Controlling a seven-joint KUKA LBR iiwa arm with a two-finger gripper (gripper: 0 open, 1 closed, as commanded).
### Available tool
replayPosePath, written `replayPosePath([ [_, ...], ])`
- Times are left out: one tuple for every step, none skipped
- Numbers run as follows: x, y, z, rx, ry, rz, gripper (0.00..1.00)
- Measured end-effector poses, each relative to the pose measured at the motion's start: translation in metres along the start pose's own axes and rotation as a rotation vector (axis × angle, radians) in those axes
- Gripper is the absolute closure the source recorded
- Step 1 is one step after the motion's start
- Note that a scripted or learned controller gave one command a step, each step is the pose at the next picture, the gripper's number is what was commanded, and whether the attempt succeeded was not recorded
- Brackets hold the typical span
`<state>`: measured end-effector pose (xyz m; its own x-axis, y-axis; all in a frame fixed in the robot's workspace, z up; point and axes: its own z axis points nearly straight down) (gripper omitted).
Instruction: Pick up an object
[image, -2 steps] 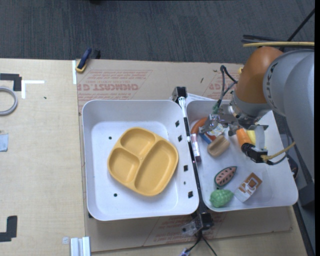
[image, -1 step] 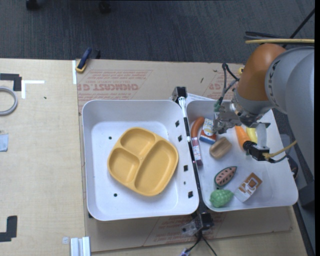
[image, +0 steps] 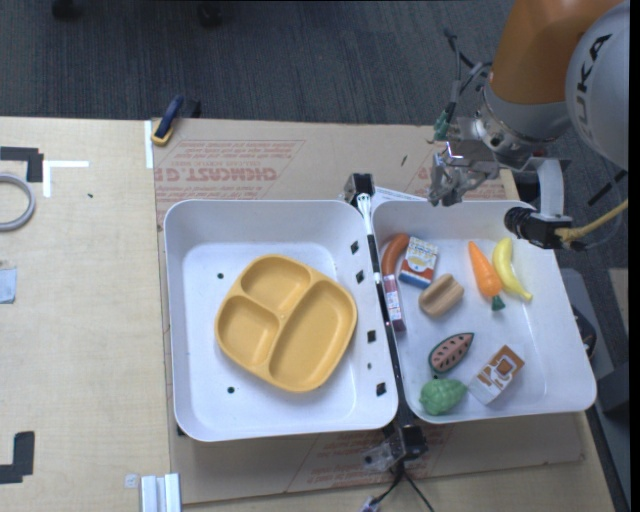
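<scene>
My gripper (image: 447, 190) hangs above the far rim of the right bin (image: 570, 385), with nothing seen between its fingers. In that bin lie a carrot (image: 485, 272), a banana (image: 510, 268), a small carton (image: 419, 263), a bread roll (image: 441, 296), a red sausage (image: 394, 254), a watermelon slice (image: 451, 352), a green broccoli (image: 442, 396) and a brown-and-white box (image: 498, 373). A thin purple tube (image: 392, 303) lies along the bin's left wall. All of these sit below and in front of the gripper.
The left bin (image: 190, 300) holds a yellow divided plate (image: 287, 322). A black clip (image: 358, 187) sits where the two bins meet at the back. A blue-and-yellow tool (image: 168, 119) lies on the bench at the far left. Cables hang off the arm at the right.
</scene>
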<state>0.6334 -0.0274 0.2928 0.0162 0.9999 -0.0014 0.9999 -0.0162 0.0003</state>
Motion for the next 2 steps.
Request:
replayPosePath([
  [-0.011, -0.029, -0.113, -0.001, 0.000, -0.157, 1.00],
  [-0.072, -0.074, -0.239, -0.001, -0.001, -0.128, 1.00],
])
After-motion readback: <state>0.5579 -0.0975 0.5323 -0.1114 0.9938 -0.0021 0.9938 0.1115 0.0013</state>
